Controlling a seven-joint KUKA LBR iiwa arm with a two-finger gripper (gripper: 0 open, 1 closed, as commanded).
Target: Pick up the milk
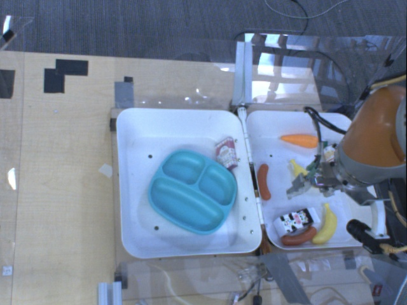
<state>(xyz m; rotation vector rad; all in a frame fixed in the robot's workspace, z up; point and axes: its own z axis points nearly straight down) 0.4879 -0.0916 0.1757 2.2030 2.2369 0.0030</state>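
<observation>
Black-and-white cow patches mark the milk (297, 220), a small carton lying on its side in the right bin (275, 129), near that bin's front edge. Just in front of the milk lies a brown sausage (298, 237), and a banana (326, 225) curves beside it on the arm's side. The pincer (301, 184) hangs just behind the milk, apart from it, its fingers spread and holding nothing. Further behind the milk lies a carrot (299, 140).
</observation>
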